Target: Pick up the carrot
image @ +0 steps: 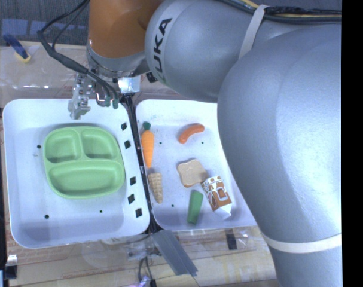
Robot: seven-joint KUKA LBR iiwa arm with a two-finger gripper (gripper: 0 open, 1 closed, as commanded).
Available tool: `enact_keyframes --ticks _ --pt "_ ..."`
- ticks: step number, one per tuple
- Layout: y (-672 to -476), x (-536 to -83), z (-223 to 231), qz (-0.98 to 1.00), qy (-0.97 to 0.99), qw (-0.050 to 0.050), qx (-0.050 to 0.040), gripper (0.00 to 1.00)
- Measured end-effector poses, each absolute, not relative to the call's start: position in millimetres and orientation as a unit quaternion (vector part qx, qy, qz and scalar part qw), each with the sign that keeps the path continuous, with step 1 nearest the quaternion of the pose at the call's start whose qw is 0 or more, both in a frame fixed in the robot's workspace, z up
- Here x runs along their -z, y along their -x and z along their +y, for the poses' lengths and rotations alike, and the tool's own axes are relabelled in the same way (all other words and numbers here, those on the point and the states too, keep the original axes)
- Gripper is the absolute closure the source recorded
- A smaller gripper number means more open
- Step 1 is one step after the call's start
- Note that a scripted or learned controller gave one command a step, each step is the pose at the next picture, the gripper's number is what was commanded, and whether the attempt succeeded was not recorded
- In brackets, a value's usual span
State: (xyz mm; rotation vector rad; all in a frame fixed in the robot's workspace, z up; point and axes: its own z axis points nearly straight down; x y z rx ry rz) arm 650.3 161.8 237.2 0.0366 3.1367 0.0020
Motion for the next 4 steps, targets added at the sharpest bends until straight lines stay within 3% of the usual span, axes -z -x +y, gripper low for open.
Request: enact_keyframes --ticks 2,3,4 --pt "-657.6 -236.9 195.8 0.999 0.048 0.003 -0.0005 1.00" --pt "-657.2 -233.1 217.2 0.983 0.184 0.004 -0.0005 1.00" --pt "-657.7 -266.9 216.1 0.997 0.082 0.003 -0.0004 1.00"
